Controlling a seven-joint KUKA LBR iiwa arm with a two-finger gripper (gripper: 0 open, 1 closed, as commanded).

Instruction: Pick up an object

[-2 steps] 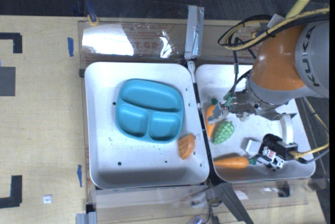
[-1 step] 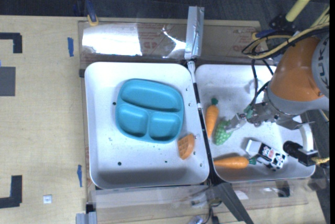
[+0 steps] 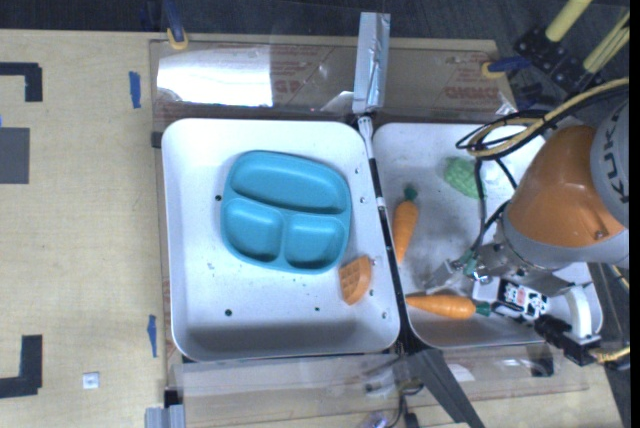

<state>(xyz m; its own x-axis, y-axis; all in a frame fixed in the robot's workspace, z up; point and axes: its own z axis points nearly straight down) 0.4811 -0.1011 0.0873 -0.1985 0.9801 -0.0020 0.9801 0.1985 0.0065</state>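
Two white bins sit side by side in the middle of the frame. The left bin (image 3: 190,246) holds a blue divided tray (image 3: 285,211) near its centre and an orange food piece (image 3: 355,279) at its lower right, against the wall. The right bin (image 3: 430,146) holds an upright carrot (image 3: 403,228) along its left side, a green item (image 3: 461,177) toward the top, and a second carrot (image 3: 440,306) lying flat near the bottom edge. The arm (image 3: 565,196) enters from the right, its gripper (image 3: 470,271) low in the right bin just above the flat carrot; I cannot tell how far it is open, nor whether it grips anything.
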